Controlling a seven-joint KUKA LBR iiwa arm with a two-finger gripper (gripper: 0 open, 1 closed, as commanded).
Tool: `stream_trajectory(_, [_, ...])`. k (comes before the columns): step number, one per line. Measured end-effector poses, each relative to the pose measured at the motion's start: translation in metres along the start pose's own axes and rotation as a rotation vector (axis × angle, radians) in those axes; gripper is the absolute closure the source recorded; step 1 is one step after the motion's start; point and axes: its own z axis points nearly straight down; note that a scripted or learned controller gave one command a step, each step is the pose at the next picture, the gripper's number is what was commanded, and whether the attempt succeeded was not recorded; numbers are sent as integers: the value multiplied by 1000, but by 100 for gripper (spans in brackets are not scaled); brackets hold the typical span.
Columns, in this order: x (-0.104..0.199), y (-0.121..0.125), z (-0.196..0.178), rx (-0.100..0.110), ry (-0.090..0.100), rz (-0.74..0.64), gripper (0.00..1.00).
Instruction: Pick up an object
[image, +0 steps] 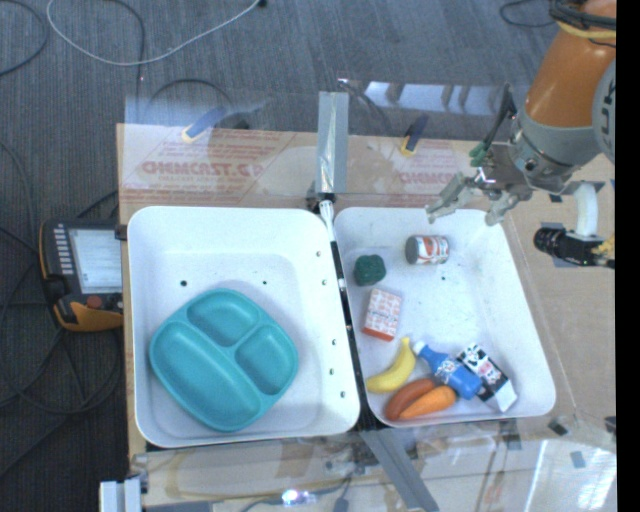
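- A bench (150, 160) with a worn pinkish top stands on dark grey carpet crossed by loose cables, and it carries two shallow white bins side by side.
- The gripper (468, 200) hangs over the far edge of the right bin (530, 330), reaching in from the right on a grey arm with an orange band (565, 75). Its jaws are spread apart with nothing between them, which suits an approach before a pick.
- Closest to the jaws, just below them, a small can (428, 249) lies on its side near the bin's far wall; it looks like the likeliest thing to pick, though that is a judgement.
- To the can's left sits a dark green lump (370, 268), and below that a small orange and white box (382, 313) lies flat.
- Along the bin's near wall the rest is crowded together: a yellow banana (391, 369), two orange carrot-like pieces (420, 399) and a blue bottle with a black and white label (465, 374), touching or overlapping, so harder to grasp singly.
- The left bin (170, 240) holds a teal divided plate (224, 357), lying flat, well apart from the arm.
- A handheld control unit (82, 270) rests on the floor at the far left.
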Motion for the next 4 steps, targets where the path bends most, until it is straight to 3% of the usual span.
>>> stream_trajectory(1, [-9, 16, 114, 2, -2, -48, 0])
stream_trajectory(2, [-23, 31, 165, -2, -2, -101, 0])
stream_trajectory(3, [-53, 6, 187, -14, -3, -110, 0])
stream_trajectory(4, [-54, 6, 180, -14, -4, -110, 100])
